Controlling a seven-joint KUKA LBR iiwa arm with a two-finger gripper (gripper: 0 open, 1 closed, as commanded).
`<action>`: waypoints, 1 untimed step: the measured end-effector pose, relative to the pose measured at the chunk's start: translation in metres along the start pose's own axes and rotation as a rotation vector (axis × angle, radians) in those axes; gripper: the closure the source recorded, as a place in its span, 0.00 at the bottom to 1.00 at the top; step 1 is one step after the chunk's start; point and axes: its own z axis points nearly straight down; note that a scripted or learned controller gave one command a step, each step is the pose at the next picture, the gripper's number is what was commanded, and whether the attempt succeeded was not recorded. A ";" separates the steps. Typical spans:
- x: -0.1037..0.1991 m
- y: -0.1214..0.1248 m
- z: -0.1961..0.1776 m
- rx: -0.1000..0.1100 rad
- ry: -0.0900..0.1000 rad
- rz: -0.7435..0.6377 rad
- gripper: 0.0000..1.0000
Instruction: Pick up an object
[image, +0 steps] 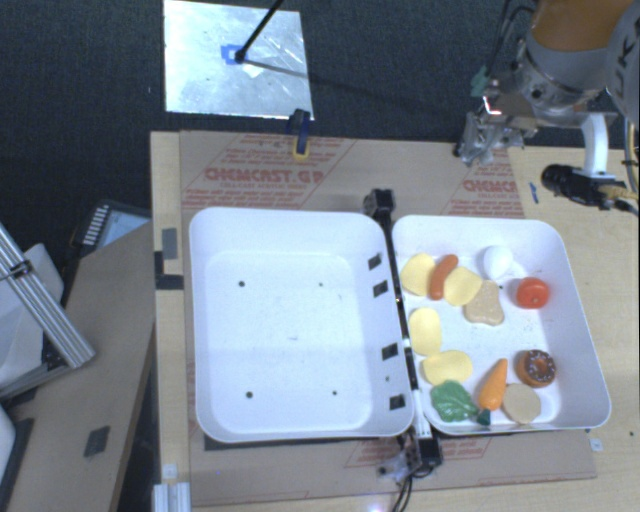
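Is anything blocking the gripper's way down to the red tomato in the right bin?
Nothing visible does. The gripper hangs over the bench beyond the right bin, and the round red tomato lies uncovered near that bin's far right side, apart from the white egg and the tan bread slice.

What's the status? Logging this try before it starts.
Gripper above bench, behind right bin, holding nothing visible. Toy foods all in bin, tomato nearest. Nothing in the way.

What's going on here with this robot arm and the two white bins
A robot arm is set to pick up an object. Its gripper hangs above the bench behind the right bin, holding nothing I can see. That bin holds toy food: a tomato, an egg, a carrot, a doughnut and more. Nothing has been lifted yet.
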 end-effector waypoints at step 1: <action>0.064 -0.002 -0.080 0.003 0.003 -0.001 1.00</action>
